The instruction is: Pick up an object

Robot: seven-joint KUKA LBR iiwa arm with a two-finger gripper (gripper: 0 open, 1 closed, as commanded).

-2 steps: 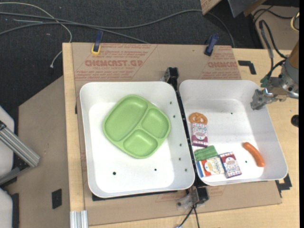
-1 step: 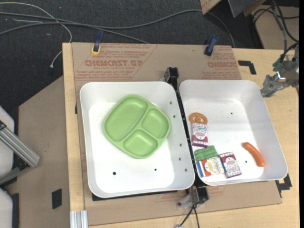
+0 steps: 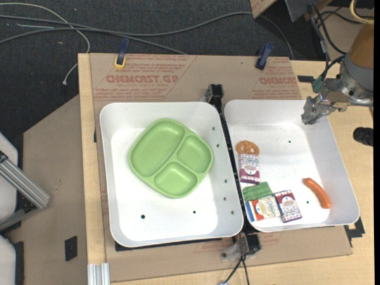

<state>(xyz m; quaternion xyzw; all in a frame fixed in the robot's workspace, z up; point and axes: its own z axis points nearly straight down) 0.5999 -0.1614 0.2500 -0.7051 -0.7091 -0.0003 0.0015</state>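
Observation:
The right bin (image 3: 279,116) holds a pretzel (image 3: 247,148), a purple-and-white packet (image 3: 250,168), a green packet (image 3: 257,191), two small snack cards (image 3: 274,206) and an orange sausage-like piece (image 3: 317,192). My gripper (image 3: 313,113) hangs over the right bin's far right corner, well away from all of these. Nothing shows between its fingers.
The left bin (image 3: 119,209) bears a green three-compartment plate (image 3: 171,157). Both bins rest on a cardboard sheet (image 3: 148,76) held by blue clamps (image 3: 121,57). A black clip (image 3: 214,92) sits between the bins at the far edge. Cables lie on the dark floor beyond.

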